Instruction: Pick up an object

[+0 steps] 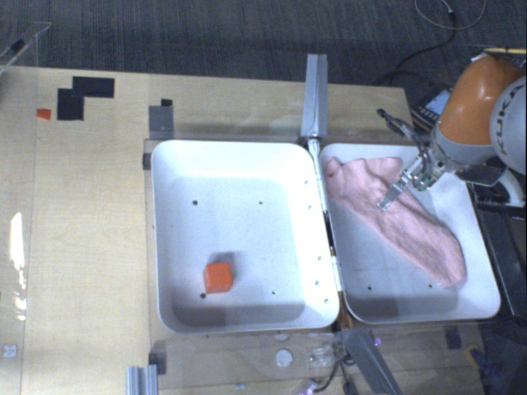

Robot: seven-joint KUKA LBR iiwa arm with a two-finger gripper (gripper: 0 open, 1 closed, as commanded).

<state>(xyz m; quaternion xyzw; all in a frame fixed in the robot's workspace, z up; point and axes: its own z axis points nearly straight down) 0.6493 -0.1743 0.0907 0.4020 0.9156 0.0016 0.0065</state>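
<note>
Bench of pale wood carries two shallow white plastic bins side by side, with a grey metal divider post rising between them at the far edge. The left white bin holds a small orange cube near its front left corner, well apart from everything else. The right white bin holds a pink soft cloth, crumpled and stretched on a diagonal from the far left corner toward the front right. The grey arm with its orange band reaches in from the right, and its two-finger gripper hangs over the upper middle of the cloth, tip at or just above the fabric; whether it is parted or pinched cannot be told from this view. Judged as a target, the cloth looks light, limp and not fragile; it will likely drape and drag when lifted, so a raised fold or ridge seems a better hold than a flat patch.
</note>
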